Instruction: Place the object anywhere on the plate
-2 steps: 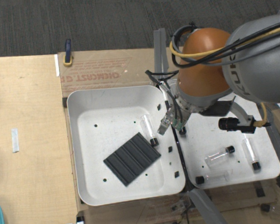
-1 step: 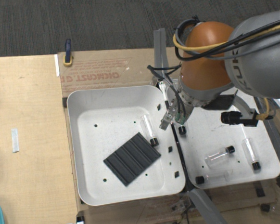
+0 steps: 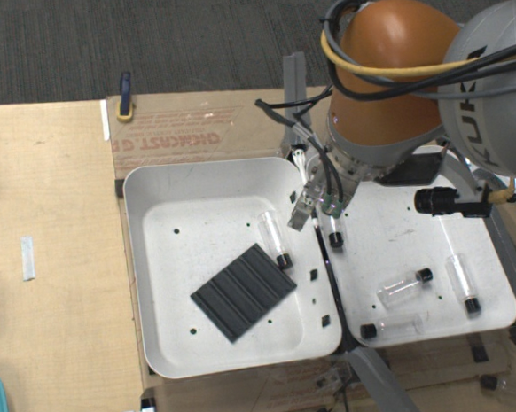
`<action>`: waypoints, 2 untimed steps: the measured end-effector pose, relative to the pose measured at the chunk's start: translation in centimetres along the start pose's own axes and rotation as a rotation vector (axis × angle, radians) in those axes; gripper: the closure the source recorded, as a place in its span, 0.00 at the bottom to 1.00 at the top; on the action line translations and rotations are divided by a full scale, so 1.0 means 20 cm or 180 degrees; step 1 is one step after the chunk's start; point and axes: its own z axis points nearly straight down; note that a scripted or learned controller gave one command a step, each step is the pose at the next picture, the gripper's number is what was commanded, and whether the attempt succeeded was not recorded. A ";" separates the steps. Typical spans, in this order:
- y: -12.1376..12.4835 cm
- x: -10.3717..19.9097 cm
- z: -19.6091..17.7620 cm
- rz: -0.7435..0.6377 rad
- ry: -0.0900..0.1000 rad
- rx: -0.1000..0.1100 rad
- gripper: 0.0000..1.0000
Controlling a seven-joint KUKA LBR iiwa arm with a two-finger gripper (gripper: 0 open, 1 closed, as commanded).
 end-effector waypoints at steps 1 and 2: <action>-0.09 0.17 0.45 -0.1515 0.0007 -0.0001 1.00; -0.39 0.02 0.19 -0.1655 -0.0004 -0.0006 1.00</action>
